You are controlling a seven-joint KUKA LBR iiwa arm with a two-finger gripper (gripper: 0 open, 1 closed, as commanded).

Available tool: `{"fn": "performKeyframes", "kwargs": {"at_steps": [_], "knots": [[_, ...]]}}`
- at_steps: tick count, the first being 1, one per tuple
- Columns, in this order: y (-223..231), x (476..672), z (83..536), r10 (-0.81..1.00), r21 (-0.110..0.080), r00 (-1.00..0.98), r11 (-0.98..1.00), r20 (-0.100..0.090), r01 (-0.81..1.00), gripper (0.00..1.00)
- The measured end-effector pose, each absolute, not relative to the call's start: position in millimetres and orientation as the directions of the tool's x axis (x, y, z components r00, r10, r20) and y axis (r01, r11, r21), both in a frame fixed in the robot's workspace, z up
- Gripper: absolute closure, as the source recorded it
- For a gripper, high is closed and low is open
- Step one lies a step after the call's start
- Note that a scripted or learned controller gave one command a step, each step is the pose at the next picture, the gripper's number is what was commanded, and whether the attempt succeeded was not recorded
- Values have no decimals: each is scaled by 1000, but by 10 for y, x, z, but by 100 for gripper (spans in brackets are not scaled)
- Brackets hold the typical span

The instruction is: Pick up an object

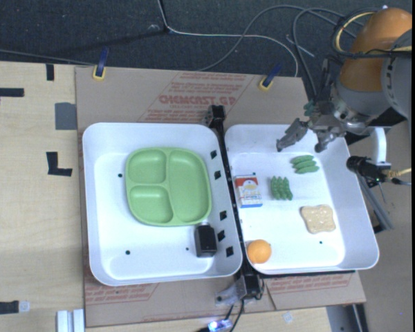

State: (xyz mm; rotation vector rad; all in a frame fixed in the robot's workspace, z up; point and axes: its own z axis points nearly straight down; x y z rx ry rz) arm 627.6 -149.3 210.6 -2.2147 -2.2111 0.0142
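1. While the grey arm [373,54] with its rounded orange band reaches in from the right, its gripper [306,138] hangs over the far part of the right bin [353,244], fingers spread apart and grasping nothing.
2. Just near of the fingers, on the smooth white floor of that bin, lies a small green pod-shaped piece [304,163].
3. Near of it sits a ribbed green bundle [281,187], and to its left a flat rectangular red-and-white packet [248,190].
4. Nearer still lie a pale, rough-edged toast-like slab [318,218] and a round orange ball [259,251] at the near left corner.
5. Resting in the left bin [100,254] are a glossy green three-compartment plate [169,187] and a small black block [205,241], beside the plate's near right edge.
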Motion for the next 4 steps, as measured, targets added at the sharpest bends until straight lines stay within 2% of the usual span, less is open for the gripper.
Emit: {"fn": "performKeyframes", "kwargs": {"at_steps": [1, 2, 3, 4], "knots": [[-1490, 6306, 2189, 1000, -1, -2, 2, 0, 1000, 0], [-1492, 6245, 1738, 1000, -5, -1, 1, -1, 1000, 0], [-1481, 6264, 1294, 1000, -6, -2, 2, -1, 1000, 0], [-1474, 6265, 825, 1000, 0, -2, 2, -2, 1000, 0]]}}
